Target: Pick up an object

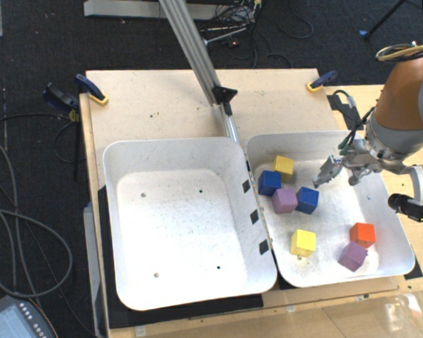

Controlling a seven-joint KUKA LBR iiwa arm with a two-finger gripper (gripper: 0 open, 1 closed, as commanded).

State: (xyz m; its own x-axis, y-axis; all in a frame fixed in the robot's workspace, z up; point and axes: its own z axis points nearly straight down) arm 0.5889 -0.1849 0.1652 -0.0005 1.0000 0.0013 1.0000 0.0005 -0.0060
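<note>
We see the tan surface [164, 103] carrying two shallow white bins side by side: the left bin [121, 206] and the right bin [389, 261], edges touching.

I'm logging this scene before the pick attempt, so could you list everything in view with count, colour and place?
Shallow plastic bins: 2, white, side by side on the bench; left, right.
Blue cubes: 2, right bin.
Yellow cubes: 2, right bin.
Purple cubes: 2, right bin.
Orange cube: 1, right bin.
Clamps: 2, blue-yellow, bench's far corners.
Arm: 1, grey-orange; hand above right bin.
</note>
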